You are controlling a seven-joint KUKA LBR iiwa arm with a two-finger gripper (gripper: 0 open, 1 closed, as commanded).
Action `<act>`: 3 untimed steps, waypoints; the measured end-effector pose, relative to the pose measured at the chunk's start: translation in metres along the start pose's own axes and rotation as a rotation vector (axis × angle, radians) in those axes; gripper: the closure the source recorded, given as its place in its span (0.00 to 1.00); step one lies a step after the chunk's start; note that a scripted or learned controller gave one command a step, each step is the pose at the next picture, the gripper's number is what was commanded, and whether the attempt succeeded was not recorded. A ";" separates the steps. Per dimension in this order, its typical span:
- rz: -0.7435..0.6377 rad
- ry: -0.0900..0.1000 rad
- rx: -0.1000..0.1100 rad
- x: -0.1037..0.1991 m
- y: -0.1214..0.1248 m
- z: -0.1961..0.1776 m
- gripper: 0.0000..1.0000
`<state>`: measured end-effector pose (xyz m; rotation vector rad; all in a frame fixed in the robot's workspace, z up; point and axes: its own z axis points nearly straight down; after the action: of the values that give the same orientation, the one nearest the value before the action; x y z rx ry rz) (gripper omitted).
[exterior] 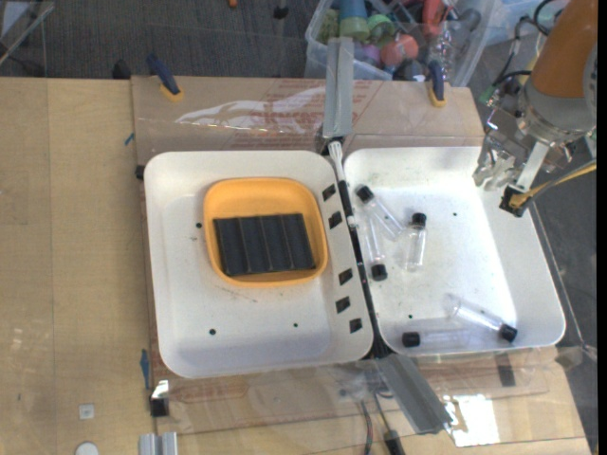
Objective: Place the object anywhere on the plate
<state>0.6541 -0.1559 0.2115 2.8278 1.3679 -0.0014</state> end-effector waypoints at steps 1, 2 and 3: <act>-0.125 0.000 -0.003 0.002 0.013 -0.046 1.00; -0.138 0.001 -0.002 -0.004 0.020 -0.154 1.00; -0.428 0.000 -0.006 -0.023 0.035 -0.224 1.00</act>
<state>0.6675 -0.1955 0.4357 2.4685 1.9346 0.0031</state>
